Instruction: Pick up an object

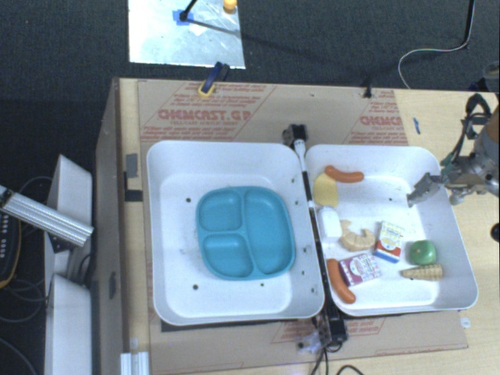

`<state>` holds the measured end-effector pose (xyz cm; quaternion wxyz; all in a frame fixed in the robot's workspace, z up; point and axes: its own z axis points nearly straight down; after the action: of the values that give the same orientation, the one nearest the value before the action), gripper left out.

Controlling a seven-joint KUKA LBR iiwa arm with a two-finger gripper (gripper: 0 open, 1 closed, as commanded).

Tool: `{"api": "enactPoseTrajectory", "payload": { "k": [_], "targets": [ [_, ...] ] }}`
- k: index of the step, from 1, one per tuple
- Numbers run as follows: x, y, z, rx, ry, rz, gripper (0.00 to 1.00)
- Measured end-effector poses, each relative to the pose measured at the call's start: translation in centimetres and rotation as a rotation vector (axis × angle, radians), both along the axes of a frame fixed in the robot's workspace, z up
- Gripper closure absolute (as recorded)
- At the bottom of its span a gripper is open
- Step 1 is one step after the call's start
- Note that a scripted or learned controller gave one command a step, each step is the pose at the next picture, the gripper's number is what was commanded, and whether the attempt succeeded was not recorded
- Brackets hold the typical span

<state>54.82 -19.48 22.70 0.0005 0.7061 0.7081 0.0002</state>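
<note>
The right bin [449,209] holds several toy foods. An orange sausage [344,175] lies at the back, with a yellow wedge [326,191] just in front of it. Further forward are a white piece [331,225], a beige pastry [358,237], a small carton [390,241], a green ball [423,251], a corn cob [423,272], a pink and white packet [359,269] and a red sausage [341,280]. My gripper [422,188] hangs over the bin's back right part, apart from all the items and above the bare floor.
The left bin [168,209] holds a blue divided plate [244,231]. A ridge [308,209] separates the two bins. The arm [476,170] reaches in from the right edge. Cardboard [234,108] lies behind the bins.
</note>
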Motion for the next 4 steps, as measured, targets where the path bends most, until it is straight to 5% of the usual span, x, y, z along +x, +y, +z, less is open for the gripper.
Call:
{"api": "enactPoseTrajectory", "payload": {
  "k": [1,2,3,4],
  "targets": [
    [6.1,3.8,-12.4,0.002,0.003,0.001,0.0],
    [12.0,8.7,-12.1,0.002,0.007,0.003,0.0],
    [11.7,11.1,-14.3,0.001,0.0,0.002,0.0],
    [8.9,10.1,-14.2,0.0,-0.001,-0.001,0.0]
  ]
}}
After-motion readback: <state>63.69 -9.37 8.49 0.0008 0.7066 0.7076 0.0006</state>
